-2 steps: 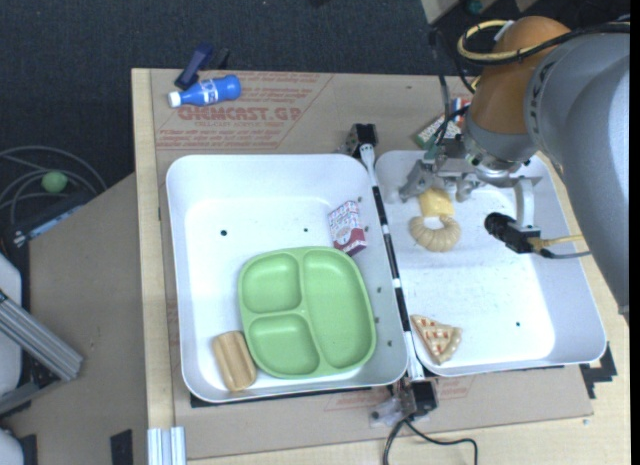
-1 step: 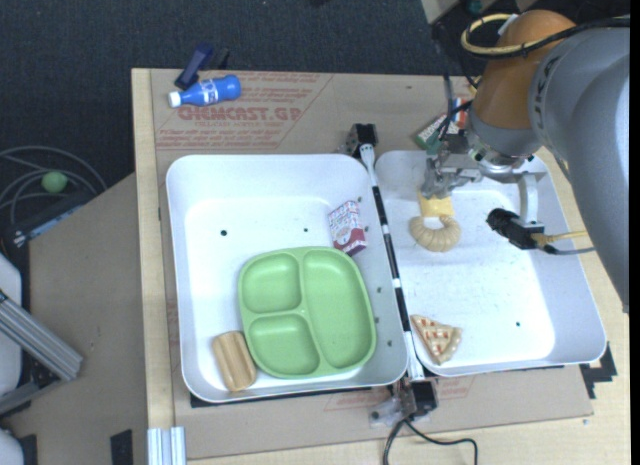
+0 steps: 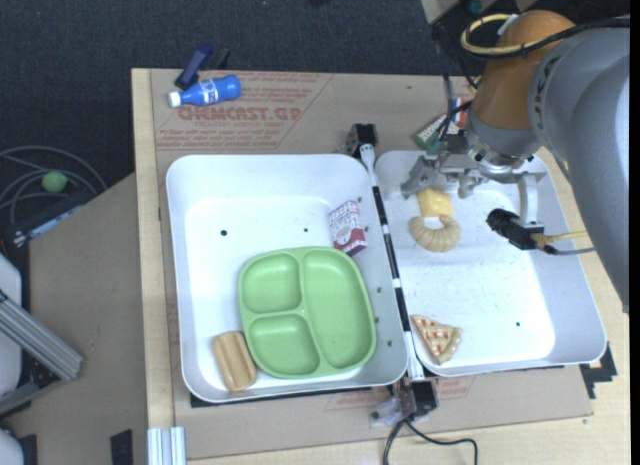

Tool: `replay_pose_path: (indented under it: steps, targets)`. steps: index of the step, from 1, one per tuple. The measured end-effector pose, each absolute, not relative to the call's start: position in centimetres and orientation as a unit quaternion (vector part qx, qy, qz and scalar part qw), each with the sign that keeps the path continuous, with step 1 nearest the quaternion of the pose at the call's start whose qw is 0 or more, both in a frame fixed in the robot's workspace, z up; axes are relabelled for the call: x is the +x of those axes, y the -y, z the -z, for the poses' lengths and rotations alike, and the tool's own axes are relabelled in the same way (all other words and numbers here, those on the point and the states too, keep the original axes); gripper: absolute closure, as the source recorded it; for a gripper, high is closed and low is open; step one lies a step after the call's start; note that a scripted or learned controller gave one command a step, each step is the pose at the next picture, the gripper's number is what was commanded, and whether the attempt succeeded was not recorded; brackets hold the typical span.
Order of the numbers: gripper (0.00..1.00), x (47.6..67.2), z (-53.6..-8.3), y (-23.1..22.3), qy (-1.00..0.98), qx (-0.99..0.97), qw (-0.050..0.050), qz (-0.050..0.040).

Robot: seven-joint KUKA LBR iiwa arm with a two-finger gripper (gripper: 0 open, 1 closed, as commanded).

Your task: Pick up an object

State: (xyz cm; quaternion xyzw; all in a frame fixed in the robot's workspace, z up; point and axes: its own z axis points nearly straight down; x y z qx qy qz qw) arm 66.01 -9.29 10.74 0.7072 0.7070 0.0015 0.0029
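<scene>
I watch the two-finger gripper (image 3: 437, 185) hover, fingers spread and holding nothing, at the right white bin's (image 3: 520, 338) far-left corner, the small yellow block (image 3: 434, 202) directly beneath, a tan ring-shaped pastry (image 3: 436, 234) just nearer.

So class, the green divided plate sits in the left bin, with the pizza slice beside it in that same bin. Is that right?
Not quite. The green divided plate does sit in the left bin, but the pizza slice lies in the right bin, at its near left corner. The camera view shows the wall between the bins separating them.
</scene>
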Motion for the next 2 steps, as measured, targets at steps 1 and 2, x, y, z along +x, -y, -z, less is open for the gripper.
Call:
replay_pose_path:
  steps: [1, 2]
  targets:
    - [0.00, 66.6, -8.4, 9.3, -0.707, 0.707, 0.001, -0.0002]
    - [1.00, 67.0, -9.9, 9.3, -0.708, 0.706, 0.005, -0.0037]
